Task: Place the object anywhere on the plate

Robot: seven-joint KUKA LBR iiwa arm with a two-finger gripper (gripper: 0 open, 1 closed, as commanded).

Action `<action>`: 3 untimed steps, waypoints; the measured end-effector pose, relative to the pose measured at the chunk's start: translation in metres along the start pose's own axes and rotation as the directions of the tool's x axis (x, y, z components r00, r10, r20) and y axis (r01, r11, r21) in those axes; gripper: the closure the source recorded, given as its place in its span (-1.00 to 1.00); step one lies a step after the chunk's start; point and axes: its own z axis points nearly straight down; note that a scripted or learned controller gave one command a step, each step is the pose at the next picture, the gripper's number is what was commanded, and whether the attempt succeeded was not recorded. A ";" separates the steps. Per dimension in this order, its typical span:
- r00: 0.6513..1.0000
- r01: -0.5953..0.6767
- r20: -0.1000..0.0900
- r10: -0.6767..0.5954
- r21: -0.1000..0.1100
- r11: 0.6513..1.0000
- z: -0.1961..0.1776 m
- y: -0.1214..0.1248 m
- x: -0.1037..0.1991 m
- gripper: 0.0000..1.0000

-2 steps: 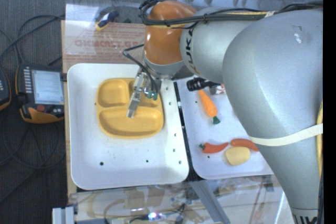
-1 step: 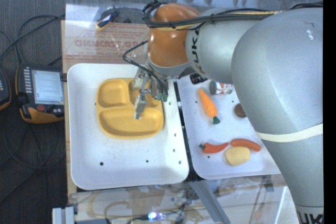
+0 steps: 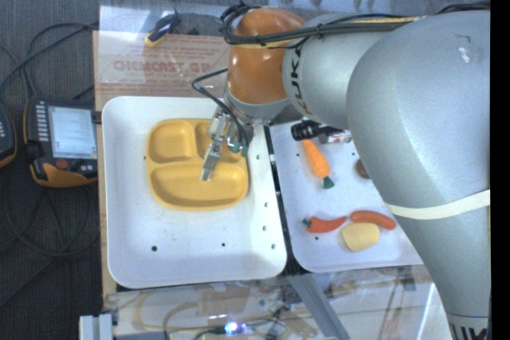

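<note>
Camera view shows the end effector [image 3: 209, 168] over the yellow plate [image 3: 196, 163] in the left bin [image 3: 127, 251], frame centre-left; whether its jaws are apart or together I cannot tell. In the right bin [image 3: 296, 195], a carrot [image 3: 317, 159], two red-orange pieces [image 3: 327, 224] [image 3: 373, 218] and a pale potato [image 3: 360, 236] lie apart from the plate.

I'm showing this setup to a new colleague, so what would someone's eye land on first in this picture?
The big grey arm with its orange band dominates, reaching in from the right across the top of the bins. Below it, the gripper hangs over the yellow divided plate in the left bin. In the right bin lie a carrot, a red chilli, a sausage and a pale potato-like piece.
</note>
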 end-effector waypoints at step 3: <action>1.000 0.000 -0.020 0.000 0.014 1.000 0.001 0.013 -0.006 -1.00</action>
